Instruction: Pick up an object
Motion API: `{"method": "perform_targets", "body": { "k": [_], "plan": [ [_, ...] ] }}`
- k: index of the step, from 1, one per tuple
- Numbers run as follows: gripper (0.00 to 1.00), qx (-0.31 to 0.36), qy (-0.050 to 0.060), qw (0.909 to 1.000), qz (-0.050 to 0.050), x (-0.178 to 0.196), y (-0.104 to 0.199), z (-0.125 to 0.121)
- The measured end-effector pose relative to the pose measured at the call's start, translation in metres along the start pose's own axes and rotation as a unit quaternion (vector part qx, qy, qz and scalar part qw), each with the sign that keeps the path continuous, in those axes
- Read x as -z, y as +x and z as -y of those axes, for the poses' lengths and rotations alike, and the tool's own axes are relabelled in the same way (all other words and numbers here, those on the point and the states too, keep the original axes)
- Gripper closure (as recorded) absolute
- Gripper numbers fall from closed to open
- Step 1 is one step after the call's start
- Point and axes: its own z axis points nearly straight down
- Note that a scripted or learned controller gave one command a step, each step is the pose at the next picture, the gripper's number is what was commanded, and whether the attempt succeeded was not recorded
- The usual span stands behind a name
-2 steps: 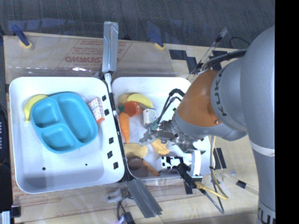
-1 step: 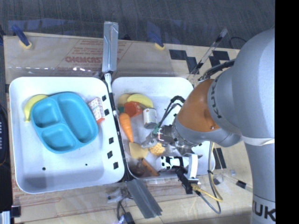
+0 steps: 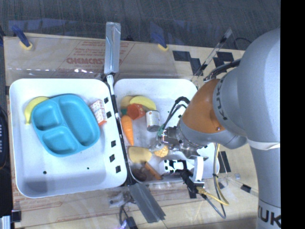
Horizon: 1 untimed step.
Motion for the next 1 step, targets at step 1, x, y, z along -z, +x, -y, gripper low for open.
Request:
{"method": "perform_targets", "body": {
  "k": [1],
  "plan": [
    [1.00,0.082,-0.002,0.9966,0.000,0.0836,0.0182,-0.0747]
  ]
}}
